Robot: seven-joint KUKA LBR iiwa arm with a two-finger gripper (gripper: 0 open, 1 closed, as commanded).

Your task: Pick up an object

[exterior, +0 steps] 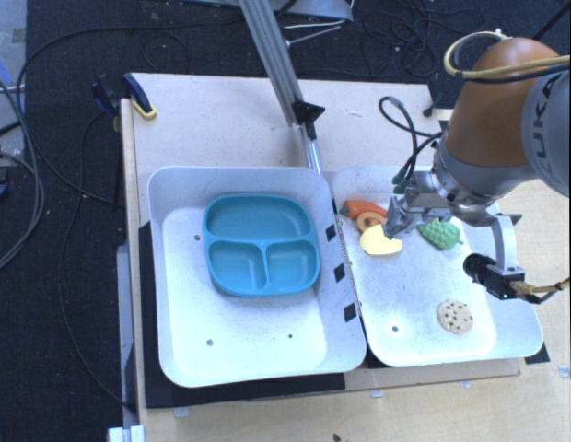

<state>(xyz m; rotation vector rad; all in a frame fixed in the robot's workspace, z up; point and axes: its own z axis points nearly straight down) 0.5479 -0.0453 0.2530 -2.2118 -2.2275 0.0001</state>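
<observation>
A: Status on gripper (402,217)?

B: Low in right bin (506,334), back-left part, just above yellow piece (379,243). Fingers too dark and blurred; can't tell wide or narrow. Nothing seen between them.

A: Objects?

B: Yellow piece flat on bin floor, touching or nearly touching fingertips. Orange piece (364,211) just behind it, beside gripper. Green lump (441,234) right of gripper, partly under wrist. Cookie (455,317) well apart, toward front.

A: Left bin (175,339)?

B: Holds blue divided tray (262,245), three compartments, upright.
</observation>
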